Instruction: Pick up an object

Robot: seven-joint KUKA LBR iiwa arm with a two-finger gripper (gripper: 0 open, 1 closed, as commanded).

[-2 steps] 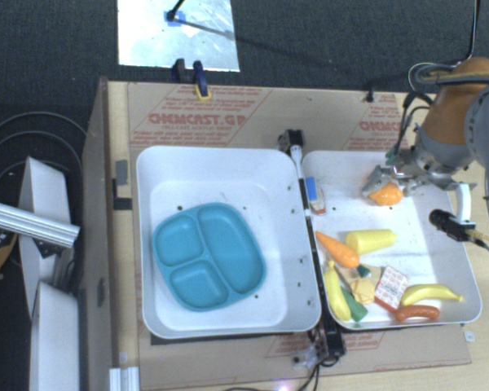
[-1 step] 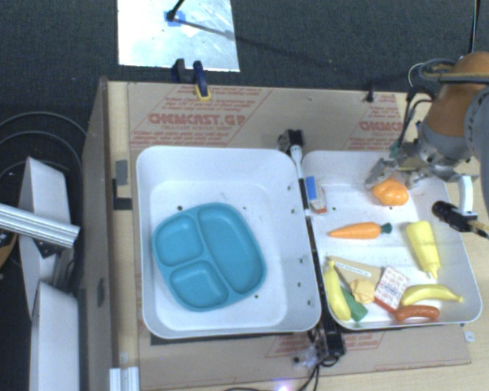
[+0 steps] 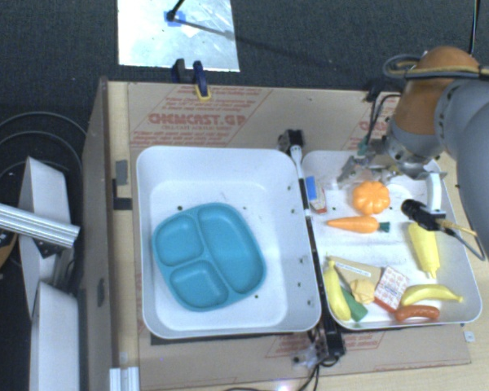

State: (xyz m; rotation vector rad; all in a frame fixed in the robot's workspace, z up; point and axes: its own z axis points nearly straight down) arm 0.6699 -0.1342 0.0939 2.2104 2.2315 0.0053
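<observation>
The right bin [image 3: 459,277] holds several toy foods. An orange pumpkin [image 3: 370,197] lies near its back, with a carrot [image 3: 354,225] just in front of it. A yellow corn cob [image 3: 425,249] lies on the right. A banana [image 3: 432,294], a red sausage [image 3: 416,312], a cracker box [image 3: 390,287], a cheese piece [image 3: 361,287] and a long yellow piece [image 3: 335,287] crowd the front. My gripper [image 3: 367,167] hangs over the back of this bin, just behind the pumpkin, and nothing shows in its grasp.
A blue divided plate [image 3: 208,254] lies in the left bin [image 3: 159,187]. A small blue and white item [image 3: 311,192] sits by the wall between the bins. The arm [image 3: 464,120] reaches in from the right over the bin's back corner.
</observation>
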